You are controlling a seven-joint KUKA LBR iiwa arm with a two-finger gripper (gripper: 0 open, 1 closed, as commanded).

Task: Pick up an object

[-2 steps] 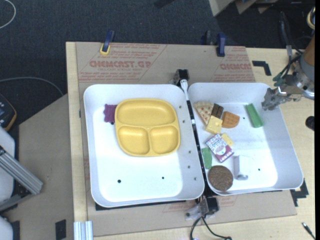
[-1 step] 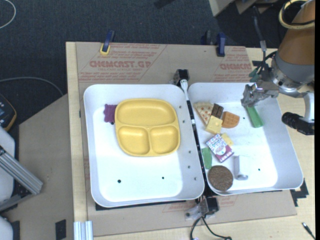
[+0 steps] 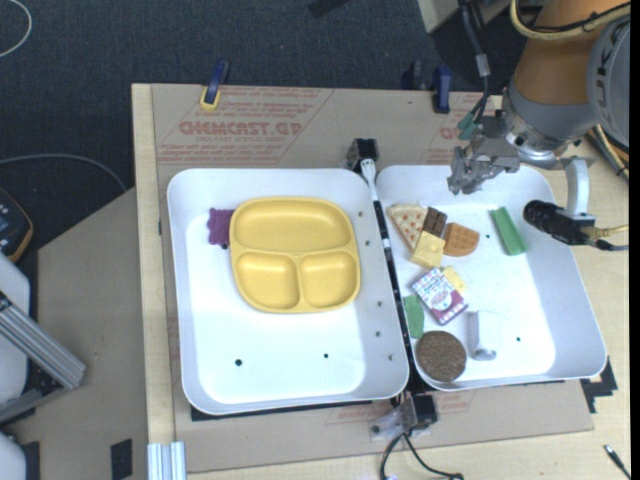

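Two white bins lie side by side on a brown board (image 3: 300, 118) with red print. Two clamps, one yellow (image 3: 211, 94) and one blue (image 3: 440, 88), sit at the board's far edge. Around it is dark carpet (image 3: 120, 28).

The left bin (image 3: 280, 363) has two things: one yellow plate (image 3: 295, 253) with three compartments, at the centre, and one purple piece (image 3: 219, 226) touching it at 9 o'clock.

The right bin (image 3: 545, 303) has ten small things to pick. There are one toast triangle (image 3: 405, 224), one brown block (image 3: 434, 221), one orange slice (image 3: 461, 239) and one yellow cube (image 3: 428, 251), close together toward 11 o'clock. One green bar (image 3: 508, 231) lies at 2 o'clock. One packet (image 3: 438, 296) lies near the centre with one yellow bit (image 3: 456, 279) just beside it. One green piece (image 3: 414, 315) lies at 8 o'clock, one brown disc (image 3: 441, 355) at 7 o'clock and one grey piece (image 3: 479, 334) at 6 o'clock.

The gripper (image 3: 468, 176) is over this bin's 12 o'clock edge. I cannot tell how far it is open, nor whether it has hold of anything.
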